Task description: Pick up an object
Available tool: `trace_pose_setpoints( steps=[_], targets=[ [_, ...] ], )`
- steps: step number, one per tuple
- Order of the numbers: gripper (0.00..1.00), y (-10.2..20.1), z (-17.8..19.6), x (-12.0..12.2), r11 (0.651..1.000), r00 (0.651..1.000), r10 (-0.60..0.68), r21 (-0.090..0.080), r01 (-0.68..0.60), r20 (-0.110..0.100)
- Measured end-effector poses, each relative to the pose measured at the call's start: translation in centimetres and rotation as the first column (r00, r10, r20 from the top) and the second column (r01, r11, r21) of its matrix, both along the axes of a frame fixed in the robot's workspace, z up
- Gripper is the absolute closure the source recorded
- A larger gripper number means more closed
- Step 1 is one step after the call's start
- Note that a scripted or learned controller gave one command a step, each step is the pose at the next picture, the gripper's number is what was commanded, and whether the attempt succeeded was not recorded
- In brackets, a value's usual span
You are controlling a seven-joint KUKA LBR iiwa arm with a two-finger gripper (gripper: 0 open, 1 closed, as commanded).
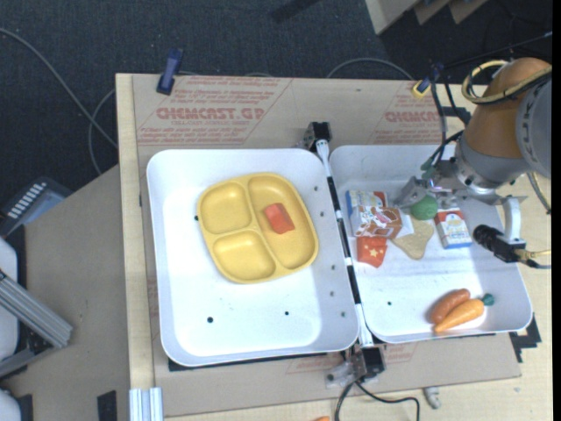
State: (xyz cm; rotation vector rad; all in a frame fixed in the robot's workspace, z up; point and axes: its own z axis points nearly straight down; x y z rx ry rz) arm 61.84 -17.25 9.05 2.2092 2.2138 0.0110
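My gripper (426,191) hangs over the upper middle of the right bin (412,283), just above a small green round object (424,207) and touching or nearly touching it. The grey arm with its orange band (501,117) comes in from the right. Around the green object lie a white, red and blue snack packet (372,212), a small red packet (372,252), a tan wedge-shaped piece (412,243) and a small red and white box (453,228). Two orange carrots (456,310) rest near the bin's front right corner.
The left bin (166,244) holds a yellow divided plate (230,207) with an orange-red block (279,218) in its upper right compartment. A black part (493,241) on the arm's side juts over the right bin's right wall. Cables trail behind the arm.
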Motion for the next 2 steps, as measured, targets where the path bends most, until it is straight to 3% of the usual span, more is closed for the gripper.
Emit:
trace_pose_setpoints(
  steps=[1,2],
  targets=[
    [1.00,0.0,0.7,-0.2,1.000,1.000,-0.002,0.001,0.002,-0.005],
    [1.00,6.1,7.4,4.1,1.000,1.000,0.000,0.006,0.000,-0.011]
  ],
)
